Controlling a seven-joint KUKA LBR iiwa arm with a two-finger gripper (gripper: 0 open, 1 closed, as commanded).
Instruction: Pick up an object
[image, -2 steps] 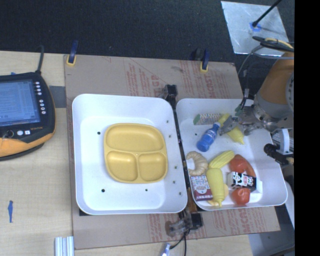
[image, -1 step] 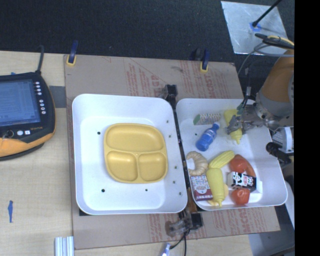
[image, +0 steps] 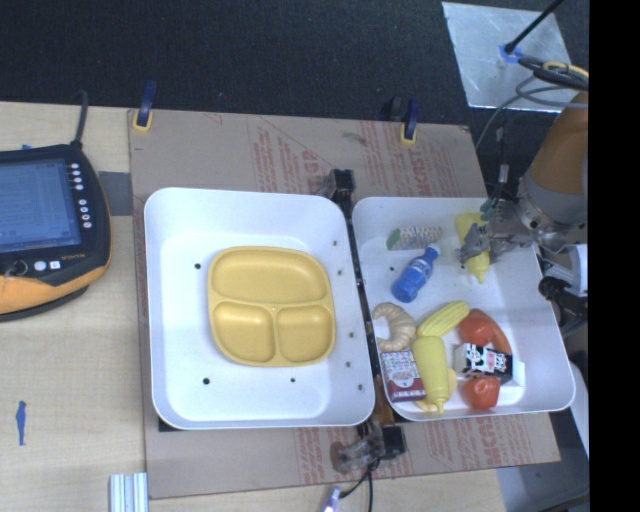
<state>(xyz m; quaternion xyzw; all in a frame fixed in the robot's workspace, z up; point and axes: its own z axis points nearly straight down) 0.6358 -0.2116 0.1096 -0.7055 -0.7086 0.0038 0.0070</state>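
Note:
The right bin (image: 530, 290) holds several small objects. Near its back right corner my gripper (image: 477, 246) hangs low over a yellow object (image: 481, 267), which shows both above and below the gripper's dark tip. A blue bottle (image: 413, 275) lies to the left of it, and a small striped packet (image: 413, 237) lies beyond that. Toward the front are a beige ring-shaped pastry (image: 393, 325), a corn cob (image: 443, 318), a yellow squeeze bottle (image: 432, 368), a red fruit (image: 486, 329), a black-and-white carton (image: 487, 360) and a red-and-white packet (image: 400, 372).
The left bin (image: 180, 380) carries a yellow divided plate (image: 272, 305). A control tablet with an orange case (image: 40, 225) lies on the bench at the far left. The arm's grey and orange body (image: 560, 170) stands at the right edge, with cables behind it.

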